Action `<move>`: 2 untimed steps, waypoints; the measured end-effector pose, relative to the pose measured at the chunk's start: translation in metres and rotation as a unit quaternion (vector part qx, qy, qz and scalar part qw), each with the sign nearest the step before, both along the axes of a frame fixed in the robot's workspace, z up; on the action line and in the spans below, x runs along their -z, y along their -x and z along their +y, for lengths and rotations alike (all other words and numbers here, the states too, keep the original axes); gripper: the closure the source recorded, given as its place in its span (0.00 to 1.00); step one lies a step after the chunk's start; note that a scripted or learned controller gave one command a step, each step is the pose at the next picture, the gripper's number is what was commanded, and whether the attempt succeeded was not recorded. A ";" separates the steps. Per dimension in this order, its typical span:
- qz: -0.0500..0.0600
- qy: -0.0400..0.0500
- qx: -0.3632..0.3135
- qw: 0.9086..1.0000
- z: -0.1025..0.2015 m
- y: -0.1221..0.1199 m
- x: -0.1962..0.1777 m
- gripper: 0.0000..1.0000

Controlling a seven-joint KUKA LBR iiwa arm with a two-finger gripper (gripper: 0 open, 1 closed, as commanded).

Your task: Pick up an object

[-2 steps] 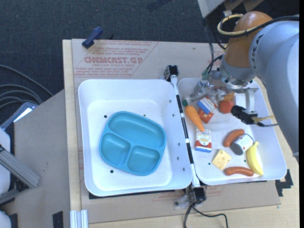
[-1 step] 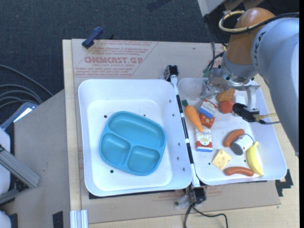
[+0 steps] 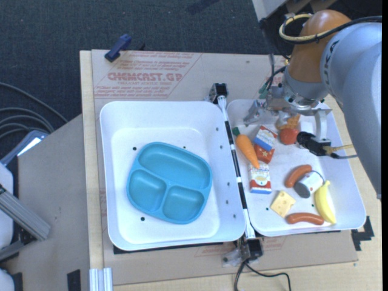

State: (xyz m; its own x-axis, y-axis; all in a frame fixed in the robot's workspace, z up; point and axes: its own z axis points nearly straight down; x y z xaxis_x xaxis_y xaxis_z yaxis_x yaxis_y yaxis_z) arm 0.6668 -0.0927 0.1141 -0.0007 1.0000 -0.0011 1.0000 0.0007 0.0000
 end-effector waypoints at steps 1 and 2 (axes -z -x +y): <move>0.001 -0.001 0.001 1.000 -0.057 0.079 -0.002 0.00; -0.001 -0.001 0.001 1.000 -0.051 -0.001 0.025 0.00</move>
State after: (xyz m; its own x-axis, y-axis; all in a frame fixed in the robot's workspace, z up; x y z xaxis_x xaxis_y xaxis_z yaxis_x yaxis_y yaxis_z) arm 0.6683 -0.1439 0.0893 0.0015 1.0000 0.0010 1.0000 -0.0015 0.0015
